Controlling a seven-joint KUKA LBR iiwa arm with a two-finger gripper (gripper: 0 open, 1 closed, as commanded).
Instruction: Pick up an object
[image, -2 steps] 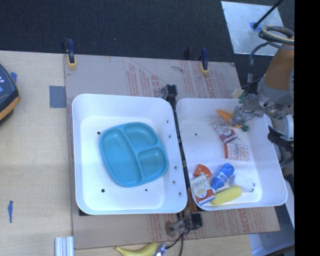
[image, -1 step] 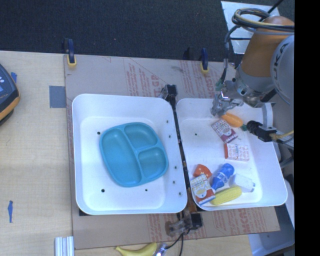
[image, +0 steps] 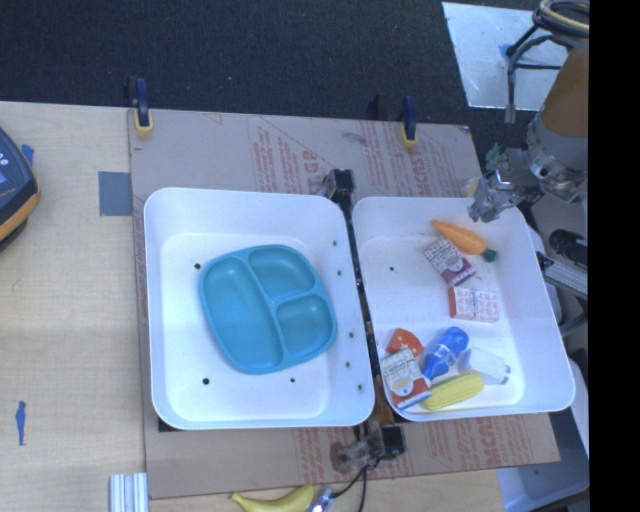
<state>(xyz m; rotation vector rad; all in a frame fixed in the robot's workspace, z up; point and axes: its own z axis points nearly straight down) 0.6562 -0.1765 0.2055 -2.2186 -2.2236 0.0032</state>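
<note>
Two red-printed packets (image: 461, 281) (writing unreadable) near the carrot (image: 459, 236); gripper (image: 487, 203) above, finger state unclear.

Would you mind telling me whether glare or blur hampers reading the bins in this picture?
Camera view: even lighting, soft overall; the blue tray reads clearly; the packets' print is too blurred to read; a bright floor patch glares at the top; the end effector is indistinct.

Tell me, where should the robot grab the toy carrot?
Probably across the middle of the toy carrot, coming straight down from above. It lies flat near the far edge of the right bin, pointing slantwise, so the hand should close across its narrow width. The small packet lies close on the near side.
</note>
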